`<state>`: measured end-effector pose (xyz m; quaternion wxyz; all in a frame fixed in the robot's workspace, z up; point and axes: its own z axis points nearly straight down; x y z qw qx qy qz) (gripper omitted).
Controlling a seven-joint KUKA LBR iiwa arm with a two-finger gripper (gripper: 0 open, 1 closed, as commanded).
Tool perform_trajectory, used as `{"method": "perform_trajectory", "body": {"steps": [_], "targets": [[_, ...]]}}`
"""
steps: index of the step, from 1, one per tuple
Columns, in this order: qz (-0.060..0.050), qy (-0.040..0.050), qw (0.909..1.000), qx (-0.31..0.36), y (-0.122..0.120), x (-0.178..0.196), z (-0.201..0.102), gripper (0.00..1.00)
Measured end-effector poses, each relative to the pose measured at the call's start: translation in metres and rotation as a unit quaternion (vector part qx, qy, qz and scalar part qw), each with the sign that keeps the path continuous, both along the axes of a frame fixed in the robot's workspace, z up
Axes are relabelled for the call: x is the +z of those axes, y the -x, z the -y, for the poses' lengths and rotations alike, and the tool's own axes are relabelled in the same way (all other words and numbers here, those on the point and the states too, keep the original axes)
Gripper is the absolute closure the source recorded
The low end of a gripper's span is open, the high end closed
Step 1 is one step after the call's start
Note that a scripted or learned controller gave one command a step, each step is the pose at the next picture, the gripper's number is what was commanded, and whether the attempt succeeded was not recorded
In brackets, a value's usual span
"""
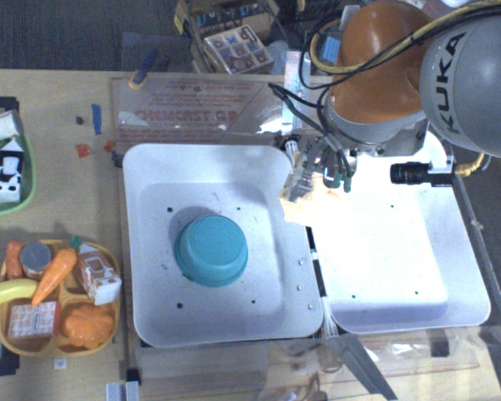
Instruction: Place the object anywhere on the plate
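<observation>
The blue plate [211, 250] occupies the left bin [150, 182] centre; bare floor surrounds it, and the right bin [417, 266] floor lies open.

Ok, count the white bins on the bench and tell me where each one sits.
2. The left bin holds the upside-down blue bowl. The right bin sits against it, with the gripper above their shared edge. The arm may hide part of the right bin.

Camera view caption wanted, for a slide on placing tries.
KUKA arm's gripper over the seam between two white bins, with the blue plate lying in the left bin.
</observation>
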<state>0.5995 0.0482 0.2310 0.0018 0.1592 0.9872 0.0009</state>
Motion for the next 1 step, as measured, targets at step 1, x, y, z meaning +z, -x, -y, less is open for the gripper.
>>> {"method": "perform_trajectory", "body": {"steps": [1], "targets": [[0.0,0.0002,0.9876,0.157,0.0298,-0.002,-0.039,1.0]]}}
